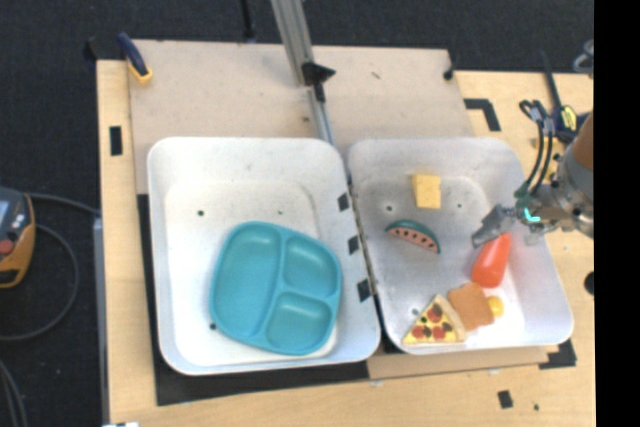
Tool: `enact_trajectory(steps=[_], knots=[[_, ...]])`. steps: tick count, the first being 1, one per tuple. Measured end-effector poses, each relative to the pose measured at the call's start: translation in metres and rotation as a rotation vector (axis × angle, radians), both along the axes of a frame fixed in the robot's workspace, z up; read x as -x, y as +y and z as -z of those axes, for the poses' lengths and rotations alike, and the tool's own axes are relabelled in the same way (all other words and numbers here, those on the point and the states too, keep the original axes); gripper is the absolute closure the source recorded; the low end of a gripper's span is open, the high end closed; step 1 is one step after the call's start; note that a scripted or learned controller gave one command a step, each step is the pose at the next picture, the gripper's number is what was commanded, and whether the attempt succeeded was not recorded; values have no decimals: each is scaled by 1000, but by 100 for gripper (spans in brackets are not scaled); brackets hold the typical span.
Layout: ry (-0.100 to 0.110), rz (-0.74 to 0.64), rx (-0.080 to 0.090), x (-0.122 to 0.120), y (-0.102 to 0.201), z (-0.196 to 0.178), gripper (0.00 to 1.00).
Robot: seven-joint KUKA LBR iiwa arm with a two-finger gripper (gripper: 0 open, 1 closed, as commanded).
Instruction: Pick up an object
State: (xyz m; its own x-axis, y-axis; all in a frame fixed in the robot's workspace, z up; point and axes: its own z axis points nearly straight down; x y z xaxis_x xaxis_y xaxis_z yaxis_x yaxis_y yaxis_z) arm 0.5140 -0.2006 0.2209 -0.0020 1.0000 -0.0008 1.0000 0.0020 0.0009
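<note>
Over the right bin (520,160), the gripper (497,225) hangs at the top end of the orange object (491,262), which lies just below it, long axis tilted. Finger state: cannot tell. Cheese, watermelon, pizza sit further left.

Right bin (372,165) open across its upper left, yellow block (427,191) and watermelon slice (414,236) mid-floor, orange bottle (492,261), bread (471,305) and pizza slice (436,323) crowding lower right, teal tray (276,287) filling the left bin (200,165)
</note>
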Motion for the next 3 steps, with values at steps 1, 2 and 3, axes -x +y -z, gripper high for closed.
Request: enact_trajectory(steps=[1,2,3], knots=[[0,0,0,0,0,0,0],[4,2,0,4,-3,43,0],[-3,4,5,-6,-8,88,0]])
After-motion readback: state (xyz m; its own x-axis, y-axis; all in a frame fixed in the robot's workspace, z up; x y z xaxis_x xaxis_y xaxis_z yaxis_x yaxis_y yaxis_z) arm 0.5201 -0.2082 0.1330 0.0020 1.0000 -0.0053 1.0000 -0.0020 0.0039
